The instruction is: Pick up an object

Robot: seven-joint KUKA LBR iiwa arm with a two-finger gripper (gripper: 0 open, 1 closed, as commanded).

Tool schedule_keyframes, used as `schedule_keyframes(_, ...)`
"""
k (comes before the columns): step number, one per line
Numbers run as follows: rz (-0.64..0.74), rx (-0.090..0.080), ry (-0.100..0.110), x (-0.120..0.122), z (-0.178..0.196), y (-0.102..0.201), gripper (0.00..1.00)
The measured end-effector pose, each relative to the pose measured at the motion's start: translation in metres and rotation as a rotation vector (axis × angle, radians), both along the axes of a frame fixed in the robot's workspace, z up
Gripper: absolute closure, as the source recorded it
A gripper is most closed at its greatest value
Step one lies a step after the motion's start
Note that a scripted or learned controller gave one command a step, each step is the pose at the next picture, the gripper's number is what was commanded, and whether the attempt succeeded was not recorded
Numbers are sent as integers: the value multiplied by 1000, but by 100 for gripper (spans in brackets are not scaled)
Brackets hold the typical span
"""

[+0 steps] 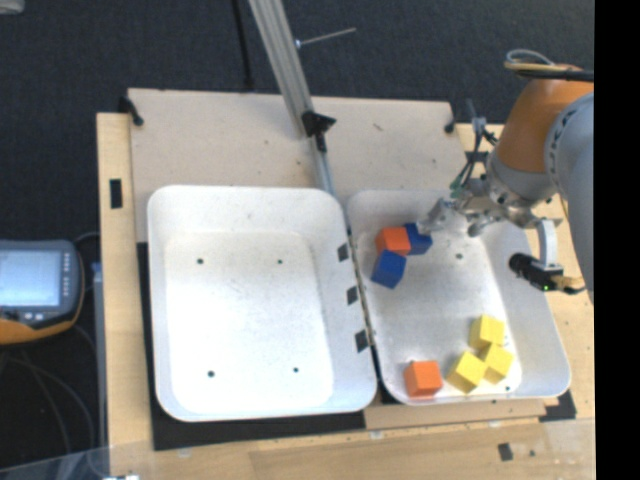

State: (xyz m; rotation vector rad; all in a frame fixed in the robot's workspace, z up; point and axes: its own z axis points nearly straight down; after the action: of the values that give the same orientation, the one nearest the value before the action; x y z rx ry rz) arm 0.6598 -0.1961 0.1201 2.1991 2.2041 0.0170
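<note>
Dark carpet surrounds a pale wooden bench (pixel 230 133) that takes up most of the frame. At the far left edge, off the bench, lies a grey handheld pendant with a lit screen (pixel 35 280). A slanted aluminium rail (pixel 285 63) runs from the top centre down toward the gap between the bins.

Two shallow white bins sit side by side on the bench. The left white bin (pixel 250 298) is the larger in view, with a speckled floor and four small dark dots. The right white bin (pixel 450 298) carries all the blocks.

In its upper left part sits a cluster: one orange cube (pixel 394 239), a small blue block (pixel 418 239) touching it on the right, and a larger blue cube (pixel 388 268) just below, tilted on an edge. That makes two blue blocks. Near the bin's lower edge a second orange cube (pixel 423 377) stands alone. Just to its right three yellow cubes (pixel 480 353) huddle together, touching one another.

From the right of the frame the grey arm with its orange band (pixel 535 118) reaches over the bin's upper part. The two-finger gripper (pixel 448 213) sits low just right of the small blue block, close to it; whether it is spread or clenched cannot be told, and no block is seen between its tips.
</note>
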Motion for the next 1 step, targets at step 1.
schedule_keyframes(1,-4,11,-1,12,-5,47,0)
